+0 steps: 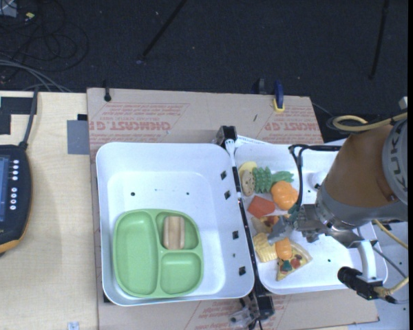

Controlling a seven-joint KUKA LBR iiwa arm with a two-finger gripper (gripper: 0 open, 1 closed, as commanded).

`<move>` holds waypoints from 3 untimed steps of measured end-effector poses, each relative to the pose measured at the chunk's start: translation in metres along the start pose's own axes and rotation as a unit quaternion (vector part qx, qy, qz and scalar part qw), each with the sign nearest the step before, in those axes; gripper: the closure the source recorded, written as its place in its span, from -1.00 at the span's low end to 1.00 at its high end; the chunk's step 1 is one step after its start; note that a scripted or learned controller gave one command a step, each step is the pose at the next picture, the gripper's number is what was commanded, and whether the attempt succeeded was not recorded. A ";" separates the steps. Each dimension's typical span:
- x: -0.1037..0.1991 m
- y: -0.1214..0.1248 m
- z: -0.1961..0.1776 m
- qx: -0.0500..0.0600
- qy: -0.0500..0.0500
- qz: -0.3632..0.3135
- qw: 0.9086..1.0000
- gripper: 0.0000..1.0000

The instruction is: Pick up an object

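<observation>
**White bins, toy food piled on the right**

White plastic makes up both shallow bins on the worktop [55,115]. From the camera view, the left bin [158,163] carries a green divided tray [141,253], and a small tan wooden block [173,231] lies in the tray's upper right compartment.

The right bin [330,273] holds a cluster of toy food against its left wall: a banana slice [248,178] at the top, a green leafy piece [263,179] just beside it, an orange fruit [284,195] to the right of that, a red piece [262,206] below, a yellow corn-like piece [264,247] lower down, and a pizza slice [291,261] nearest the bottom with a small orange ball [283,249] touching it.

The grey arm with its orange band [361,174] reaches in from the right over the right bin. Its jaws [283,227] sit low in the middle of the cluster, between the red piece and the orange ball. The arm's own bulk and the crowded toys hide the tips, so I cannot tell how far apart they stand or whether anything is caught between them.

A handheld control pendant [3,191] lies at the worktop's left edge
</observation>
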State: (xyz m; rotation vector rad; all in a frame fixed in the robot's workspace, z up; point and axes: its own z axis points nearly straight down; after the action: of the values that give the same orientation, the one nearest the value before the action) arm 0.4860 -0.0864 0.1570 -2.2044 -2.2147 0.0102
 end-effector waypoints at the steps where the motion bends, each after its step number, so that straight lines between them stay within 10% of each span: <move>1: -0.010 0.037 0.072 -0.007 -0.003 0.003 1.000 -1.00; 2: -0.005 0.002 0.069 -0.008 -0.003 0.003 1.000 -1.00; 3: 0.001 0.019 0.069 -0.007 -0.003 0.002 1.000 -1.00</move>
State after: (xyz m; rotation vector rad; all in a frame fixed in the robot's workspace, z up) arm 0.5043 -0.0843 0.0877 -2.2189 -2.2195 0.0023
